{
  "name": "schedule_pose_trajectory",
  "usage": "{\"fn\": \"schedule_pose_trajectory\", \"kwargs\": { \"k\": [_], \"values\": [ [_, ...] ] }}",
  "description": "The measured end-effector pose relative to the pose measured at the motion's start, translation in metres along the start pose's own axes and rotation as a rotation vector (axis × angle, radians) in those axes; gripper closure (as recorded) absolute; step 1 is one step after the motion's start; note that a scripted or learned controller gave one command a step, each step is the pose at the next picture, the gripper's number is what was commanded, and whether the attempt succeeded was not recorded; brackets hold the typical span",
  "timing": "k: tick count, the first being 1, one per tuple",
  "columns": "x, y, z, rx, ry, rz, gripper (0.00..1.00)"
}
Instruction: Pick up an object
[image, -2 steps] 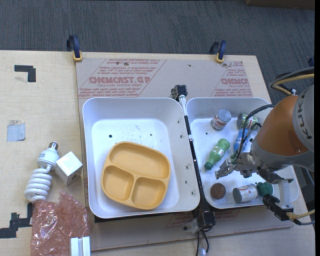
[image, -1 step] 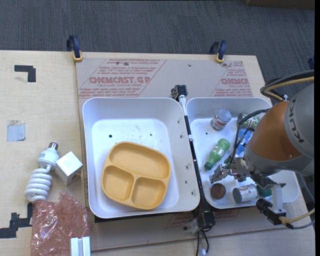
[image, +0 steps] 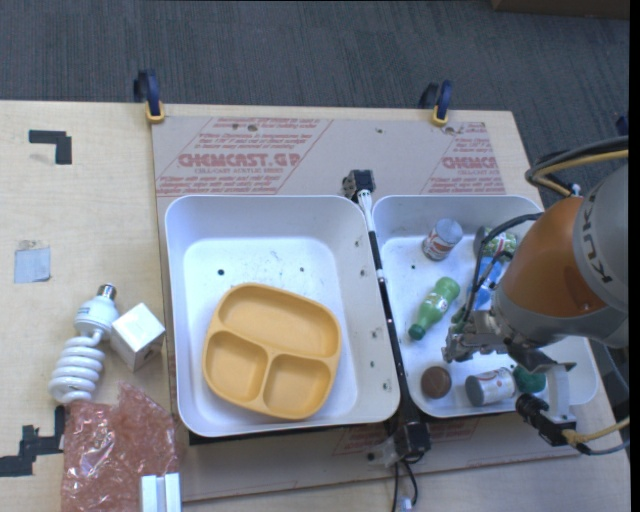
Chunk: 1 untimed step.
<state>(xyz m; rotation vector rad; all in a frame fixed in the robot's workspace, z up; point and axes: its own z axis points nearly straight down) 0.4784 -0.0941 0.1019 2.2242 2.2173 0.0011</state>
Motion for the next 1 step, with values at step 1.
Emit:
{"fn": "schedule_pose_trajectory", "kwargs": {
  "k": [1],
  "values": [
    [0.0000,0.0000,0.0000,0.000,0.000,0.000,0.00]
  ]
}}
